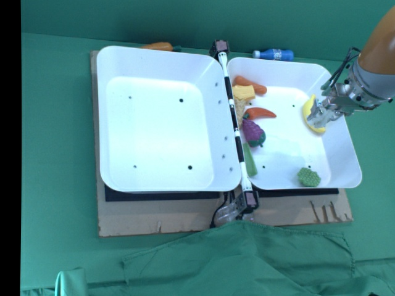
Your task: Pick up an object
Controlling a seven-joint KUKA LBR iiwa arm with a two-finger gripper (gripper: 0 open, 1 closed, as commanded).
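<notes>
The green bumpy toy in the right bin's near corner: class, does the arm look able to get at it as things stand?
Probably yes. The green bumpy toy lies alone on the right bin's floor, nothing over or against it. The gripper sits at the yellow toy just beyond; the nearby bin wall may crowd a grasp.

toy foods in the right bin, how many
7: orange carrot, yellow corn piece, red chilli, purple grape bunch and green stick along the left wall; green lump front right; yellow banana at the gripper. Others may be hidden.

Grey arm with orange band reaching in from the right edge, wrist angled down and leftward, gripper [318, 117] low at the right side, cables along the wrist
</notes>
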